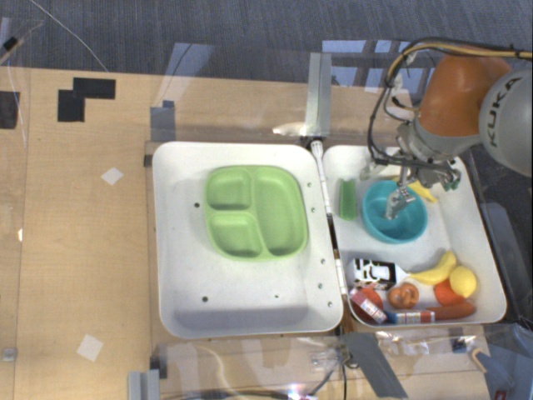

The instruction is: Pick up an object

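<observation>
My gripper hangs over the blue bowl in the right bin, its fingers reaching down into the bowl. A green block lies just left of the bowl. Along the bin's near side lie a banana, a yellow lemon, an orange fruit, a peach-like fruit, a red sausage-shaped thing, a black-and-white packet and a red can. A yellow piece sits beside the wrist.
The left bin holds a green divided plate. A metal divider runs between the bins. The arm's orange band and cables hang over the right bin's far edge.
</observation>
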You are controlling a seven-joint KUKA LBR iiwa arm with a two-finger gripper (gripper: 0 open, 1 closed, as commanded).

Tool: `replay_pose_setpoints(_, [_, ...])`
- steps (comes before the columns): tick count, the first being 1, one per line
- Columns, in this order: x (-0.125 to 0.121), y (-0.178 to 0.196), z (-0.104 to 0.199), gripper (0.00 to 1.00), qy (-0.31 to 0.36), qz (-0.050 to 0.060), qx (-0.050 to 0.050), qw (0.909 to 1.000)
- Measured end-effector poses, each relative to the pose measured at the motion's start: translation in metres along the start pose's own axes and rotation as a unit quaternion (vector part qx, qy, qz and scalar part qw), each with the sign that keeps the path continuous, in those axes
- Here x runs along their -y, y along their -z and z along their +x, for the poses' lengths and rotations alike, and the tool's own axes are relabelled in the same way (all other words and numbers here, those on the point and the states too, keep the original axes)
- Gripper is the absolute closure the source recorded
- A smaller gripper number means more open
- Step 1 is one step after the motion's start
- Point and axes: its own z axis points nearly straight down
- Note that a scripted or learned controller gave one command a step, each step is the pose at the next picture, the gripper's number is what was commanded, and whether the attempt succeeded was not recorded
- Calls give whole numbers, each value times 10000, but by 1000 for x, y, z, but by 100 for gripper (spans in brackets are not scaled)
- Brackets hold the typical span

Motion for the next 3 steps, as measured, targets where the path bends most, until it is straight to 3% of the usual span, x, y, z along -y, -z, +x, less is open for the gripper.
replay_pose_setpoints(1, [1,19,-5,100,12,39,79,10000])
replay_pose_setpoints(2, [0,15,-4,0,13,26,60,10000])
replay_pose_setpoints(3, [1,31,-8,100,21,59,131,9999])
